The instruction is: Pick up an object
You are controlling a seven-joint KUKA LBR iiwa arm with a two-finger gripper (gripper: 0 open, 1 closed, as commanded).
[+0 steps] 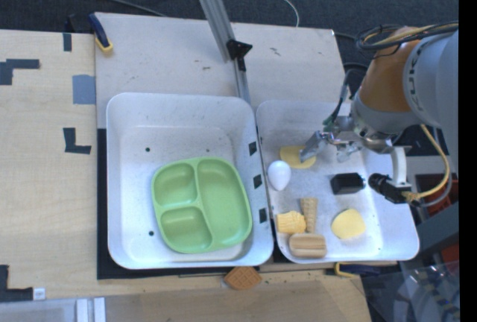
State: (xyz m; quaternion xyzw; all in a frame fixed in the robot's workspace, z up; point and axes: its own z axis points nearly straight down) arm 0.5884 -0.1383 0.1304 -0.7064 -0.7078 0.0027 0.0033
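Two bins share the tabletop [45,194]. The end effector [319,143] hangs low in the right bin [389,235], just beside a yellow piece [294,157] near a white egg [279,174]; whether it is released or clenched cannot be told. A green plate [201,205] lies in the left bin [149,125].

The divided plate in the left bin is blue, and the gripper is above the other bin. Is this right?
Not quite. The camera view shows that the divided plate is green, not blue. The rest holds: it lies in the left bin, and the gripper is above the other bin.
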